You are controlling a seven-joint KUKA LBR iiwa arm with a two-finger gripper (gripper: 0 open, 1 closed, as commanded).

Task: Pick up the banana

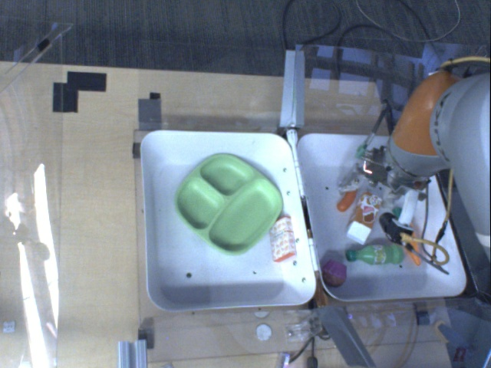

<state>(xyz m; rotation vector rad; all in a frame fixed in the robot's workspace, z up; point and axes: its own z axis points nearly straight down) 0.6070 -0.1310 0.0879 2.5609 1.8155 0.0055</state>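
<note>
Camera view has our arm [449, 129] low over the right bin [445, 286], its pincer [374, 176] amid clutter near a carrot [347, 201]. We cannot tell its state. We cannot pick out the banana; no grasp is evident, so lifting remains.

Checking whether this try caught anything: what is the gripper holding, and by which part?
It cannot be told: the two-finger gripper sits low in the right white bin, and no yellow banana shows at it.

Grey rounded arm [468, 121] housing, orange band [420, 121] above wrist; small red light and dark cables near gripper [383, 176].
</note>
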